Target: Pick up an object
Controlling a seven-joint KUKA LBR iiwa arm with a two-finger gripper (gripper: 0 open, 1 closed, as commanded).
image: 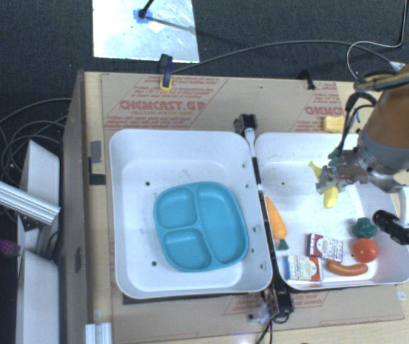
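Note:
My gripper (328,182) hangs over the upper middle of the right bin (290,153). A yellow banana (330,198) runs between its fingers, with its pointed tip sticking out at the upper left and its rounder end below. The fingers are shut on it. Lying in the same bin are an orange carrot (278,221) by the left wall, a red and white carton (324,247), a second small carton (301,267), a red sausage (345,269), a red tomato (364,250) and a dark green piece (364,227).
A blue divided plate (200,224) lies in the left bin (140,156). A black divider clip (246,124) sits between the bins. A yellow block (334,123) rests on the cardboard behind the right bin. Cables trail at the right.

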